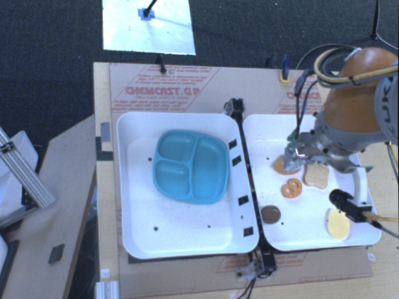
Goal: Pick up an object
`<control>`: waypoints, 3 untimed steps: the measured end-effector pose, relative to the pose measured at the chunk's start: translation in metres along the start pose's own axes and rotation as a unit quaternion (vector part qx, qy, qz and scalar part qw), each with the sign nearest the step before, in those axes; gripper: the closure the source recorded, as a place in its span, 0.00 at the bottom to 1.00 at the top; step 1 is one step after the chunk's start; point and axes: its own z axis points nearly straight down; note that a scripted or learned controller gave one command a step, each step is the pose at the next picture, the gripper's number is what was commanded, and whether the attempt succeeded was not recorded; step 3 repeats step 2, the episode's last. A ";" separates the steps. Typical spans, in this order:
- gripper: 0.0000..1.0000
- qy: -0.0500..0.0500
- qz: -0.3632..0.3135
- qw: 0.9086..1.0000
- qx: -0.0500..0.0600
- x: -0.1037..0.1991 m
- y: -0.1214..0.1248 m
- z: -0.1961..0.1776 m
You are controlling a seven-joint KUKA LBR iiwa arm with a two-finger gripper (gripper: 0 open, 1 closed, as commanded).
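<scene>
Pincer [292, 162] low in right bin [274, 232], tip at small orange piece [280, 165]; open or closed: cannot tell. Nearby: orange pretzel-like ring [291, 188], toast slice [317, 175], brown disc [270, 214], pale yellow piece [337, 224]. Judgement: toy food, light, stiff, smooth, likely slippery; take orange piece across narrow sides. Left bin holds blue divided plate [190, 166].

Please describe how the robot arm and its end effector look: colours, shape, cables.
The arm has a rounded orange section with grey above it at the right edge. Yellowish and black cables loop over its top. The end effector is a small grey metal piece, its details too blurred to tell.
</scene>
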 end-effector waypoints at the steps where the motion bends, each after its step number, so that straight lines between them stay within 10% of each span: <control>1: 1.00 0.000 0.000 1.000 0.001 0.050 0.006 0.009; 3: 1.00 0.000 0.000 1.000 0.001 0.106 0.007 0.000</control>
